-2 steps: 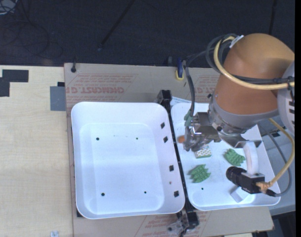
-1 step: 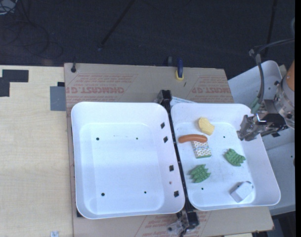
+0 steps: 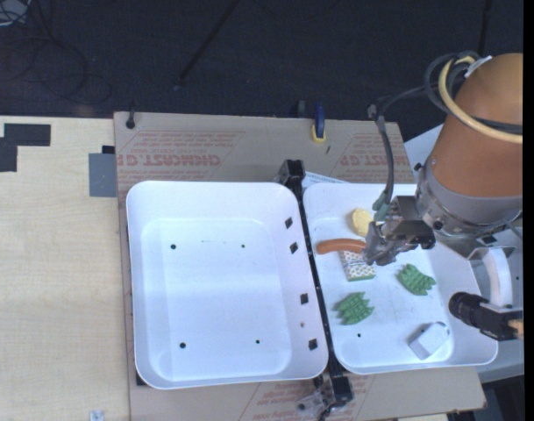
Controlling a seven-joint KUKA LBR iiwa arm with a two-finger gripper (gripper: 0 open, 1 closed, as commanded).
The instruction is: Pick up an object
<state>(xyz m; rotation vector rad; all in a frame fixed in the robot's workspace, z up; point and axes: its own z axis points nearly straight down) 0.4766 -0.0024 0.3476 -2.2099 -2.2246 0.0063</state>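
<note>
So, going from the left: the left bin is a big white tray w/ a few little dark dots on its floor, well apart from the gripper. A black bar w/ clips joins it to the right bin, which is where the gripper is, low down over the toys. The arm is grey & orange and comes in from the right, w/ cables looping by it. Can't tell how wide the jaws are or if they hold anything, they're dark & blurry from up here. An orange stick-like toy lies just left of the jaws, its end very near them. A small checkered block, green & white, sits just below the jaws, maybe touching, can't tell. A yellow toy is near, up & a bit left of the jaws. A bumpy green toy is lower down, left of & below the jaws. Another green toy is just right of & below them. A grey-white block is farther off, down & right, near the bin's corner.
</note>
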